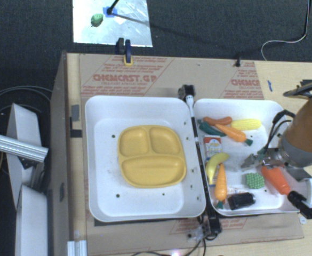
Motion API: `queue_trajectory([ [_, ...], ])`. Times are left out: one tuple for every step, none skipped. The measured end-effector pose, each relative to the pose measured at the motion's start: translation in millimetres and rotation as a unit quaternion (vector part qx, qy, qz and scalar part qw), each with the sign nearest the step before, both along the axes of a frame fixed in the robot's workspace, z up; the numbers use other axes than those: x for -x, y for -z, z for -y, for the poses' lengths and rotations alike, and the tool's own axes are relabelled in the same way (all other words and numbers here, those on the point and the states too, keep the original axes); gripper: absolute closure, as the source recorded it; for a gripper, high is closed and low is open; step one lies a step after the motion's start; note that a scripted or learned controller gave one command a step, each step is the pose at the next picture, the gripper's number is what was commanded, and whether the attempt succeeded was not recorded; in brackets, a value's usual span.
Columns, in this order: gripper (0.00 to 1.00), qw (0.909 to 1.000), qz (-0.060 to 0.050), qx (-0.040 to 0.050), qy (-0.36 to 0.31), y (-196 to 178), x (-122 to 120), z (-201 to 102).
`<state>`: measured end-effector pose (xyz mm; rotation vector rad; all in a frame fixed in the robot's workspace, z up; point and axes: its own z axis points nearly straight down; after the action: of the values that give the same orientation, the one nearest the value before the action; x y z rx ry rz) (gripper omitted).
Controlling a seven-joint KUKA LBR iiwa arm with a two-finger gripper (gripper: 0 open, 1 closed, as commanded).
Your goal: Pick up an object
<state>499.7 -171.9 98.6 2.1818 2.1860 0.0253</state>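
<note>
The right bin [273,108] holds several toy foods. At its back lie a yellow corn cob [246,124], an orange carrot [233,132] and a reddish piece [218,121]. A small white and red box [213,143], a banana [215,164] and a second carrot [220,184] lie along its left side. A green knobbly piece [254,180] and a black object [241,200] sit near the front. My gripper [257,161] hangs low over the bin's right part, just above the green piece. A thick orange carrot [276,179] lies right beside it, under the wrist.
The left bin [100,143] holds a yellow divided plate [150,156]. A black divider [196,143] with a clamp separates the bins. The arm's orange band [308,129] overhangs the right bin's right rim. Cables and metal parts lie to the bench's left.
</note>
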Motion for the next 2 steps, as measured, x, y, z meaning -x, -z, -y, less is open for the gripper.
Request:
queue_trajectory([
  [0.0, 1.0, 0.0, -0.0007, 0.0, 0.1, -0.1, 1.3],
  [0.0, 1.0, 0.0, 0.0, 0.0, 0.1, 0.0, 0.3],
])
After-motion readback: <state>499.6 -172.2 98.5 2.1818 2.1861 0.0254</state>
